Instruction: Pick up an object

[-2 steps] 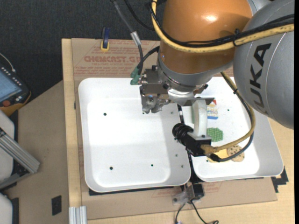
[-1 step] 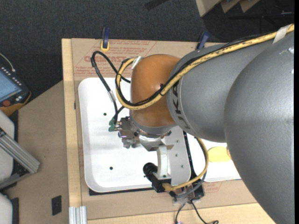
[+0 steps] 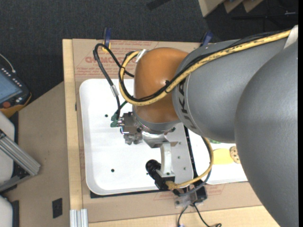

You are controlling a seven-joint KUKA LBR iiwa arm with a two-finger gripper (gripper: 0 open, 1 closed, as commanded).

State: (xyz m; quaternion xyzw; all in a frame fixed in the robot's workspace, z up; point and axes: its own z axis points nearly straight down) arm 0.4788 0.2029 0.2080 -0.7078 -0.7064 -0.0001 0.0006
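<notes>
We look down on the grey arm, its orange band over the left white bin. The tool sits low beside a small green object, which lies just to its left, seemingly touching; its long axis is too hidden to read. Whether the tool grips it, we cannot tell.

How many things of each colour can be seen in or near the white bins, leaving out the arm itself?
Green object by the gripper, left bin: 1
Yellow object, right of the arm: 1
Total: 2; the arm hides the rest.
</notes>
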